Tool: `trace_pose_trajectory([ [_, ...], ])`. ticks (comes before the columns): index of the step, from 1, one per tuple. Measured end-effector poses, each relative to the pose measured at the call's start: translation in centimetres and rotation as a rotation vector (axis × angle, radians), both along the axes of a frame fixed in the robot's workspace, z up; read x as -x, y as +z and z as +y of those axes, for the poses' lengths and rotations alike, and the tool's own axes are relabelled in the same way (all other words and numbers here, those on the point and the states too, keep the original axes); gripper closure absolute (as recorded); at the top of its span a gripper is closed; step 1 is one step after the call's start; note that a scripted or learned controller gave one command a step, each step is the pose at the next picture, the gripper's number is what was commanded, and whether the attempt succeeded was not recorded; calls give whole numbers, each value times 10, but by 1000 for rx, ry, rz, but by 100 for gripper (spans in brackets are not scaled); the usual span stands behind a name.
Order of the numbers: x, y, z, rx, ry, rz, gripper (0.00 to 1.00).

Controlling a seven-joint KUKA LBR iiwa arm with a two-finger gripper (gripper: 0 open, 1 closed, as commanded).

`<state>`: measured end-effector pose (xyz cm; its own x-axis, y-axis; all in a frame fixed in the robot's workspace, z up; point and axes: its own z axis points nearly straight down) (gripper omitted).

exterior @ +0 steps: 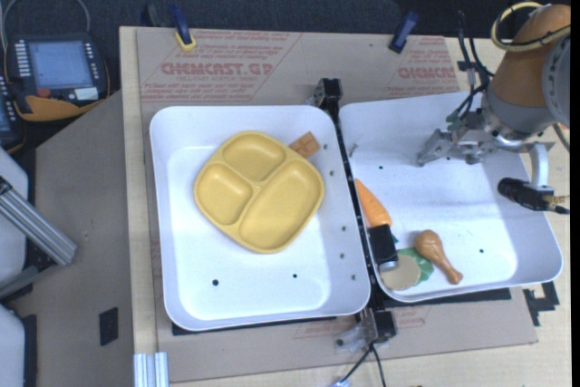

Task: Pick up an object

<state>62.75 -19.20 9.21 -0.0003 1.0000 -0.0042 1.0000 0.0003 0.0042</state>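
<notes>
My gripper (450,146) hangs over the back right part of the right bin (507,267), with nothing seen in it. Well away from it, along that bin's left wall, lies an orange carrot (372,203). A black block (381,245) sits just in front of the carrot. At the bin's front left corner a pale green disc (405,274) lies flat, and a tan drumstick (438,254) rests beside it to the right.
The left bin (181,222) holds a yellow divided plate (259,190), and a small brown block (304,144) pokes out behind the plate's far right edge. A black divider clamp (328,91) stands between the bins at the back.
</notes>
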Motion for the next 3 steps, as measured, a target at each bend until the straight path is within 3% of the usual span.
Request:
trace_pose_trajectory([
  [1,-4,15,2,-1,2,-14,100],
  [3,-5,121,-18,0,-1,-4,100],
])
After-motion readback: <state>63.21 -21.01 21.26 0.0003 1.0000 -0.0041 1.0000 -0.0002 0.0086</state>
